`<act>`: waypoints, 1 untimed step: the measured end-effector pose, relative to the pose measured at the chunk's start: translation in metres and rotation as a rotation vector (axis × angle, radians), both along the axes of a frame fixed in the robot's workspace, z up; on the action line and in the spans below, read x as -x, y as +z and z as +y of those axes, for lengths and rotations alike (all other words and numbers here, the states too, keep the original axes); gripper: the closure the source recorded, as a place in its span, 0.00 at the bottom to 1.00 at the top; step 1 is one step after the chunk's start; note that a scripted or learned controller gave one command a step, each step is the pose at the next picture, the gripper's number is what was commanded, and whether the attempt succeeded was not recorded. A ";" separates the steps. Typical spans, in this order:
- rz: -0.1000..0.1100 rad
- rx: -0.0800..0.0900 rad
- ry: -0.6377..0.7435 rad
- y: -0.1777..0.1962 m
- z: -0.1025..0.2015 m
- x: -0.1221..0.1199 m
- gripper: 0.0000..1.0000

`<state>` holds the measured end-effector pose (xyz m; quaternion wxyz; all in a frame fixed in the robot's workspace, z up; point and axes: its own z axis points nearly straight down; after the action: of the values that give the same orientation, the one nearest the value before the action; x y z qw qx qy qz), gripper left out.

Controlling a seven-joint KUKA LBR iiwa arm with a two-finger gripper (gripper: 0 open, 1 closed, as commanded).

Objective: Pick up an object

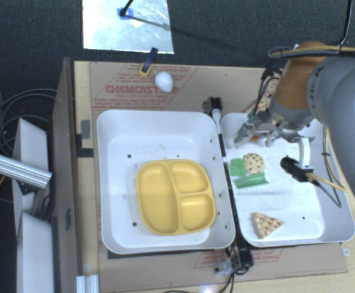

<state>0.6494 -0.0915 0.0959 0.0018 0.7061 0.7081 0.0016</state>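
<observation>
Dark carpet (25,35) surrounds the bench, with loose black cables (13,102) at the scene's 9 o'clock edge and a silvery sheet (129,14) at 12 o'clock. A printed cardboard sheet (183,78) covers the bench top; on it, toward 12 o'clock from the left bin, lies a small white ball (163,81).

The left bin (113,139) holds a yellow three-compartment plate (175,196) at its centre. The right bin (336,224) sits against it. In this bin's 9 o'clock part lies a round chocolate-chip cookie (253,162), and a flat green piece (249,179) lies just beside it toward 6 o'clock. A pizza slice (266,223) rests near the bin's 6 o'clock wall, well apart from both.

The gripper (255,139) hangs over the right bin's 11 o'clock corner, just toward 12 o'clock from the cookie. Its fingers (243,134) look spread apart with nothing between them, and they touch none of the objects.

The grey arm (345,96) enters from 3 o'clock, its orange band (296,72) above the wrist, which bends down toward the bin.
</observation>
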 end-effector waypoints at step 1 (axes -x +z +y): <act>-0.002 0.001 -0.004 -0.009 -0.003 0.050 0.00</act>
<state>0.5998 -0.0945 0.0871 0.0029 0.7076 0.7066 0.0023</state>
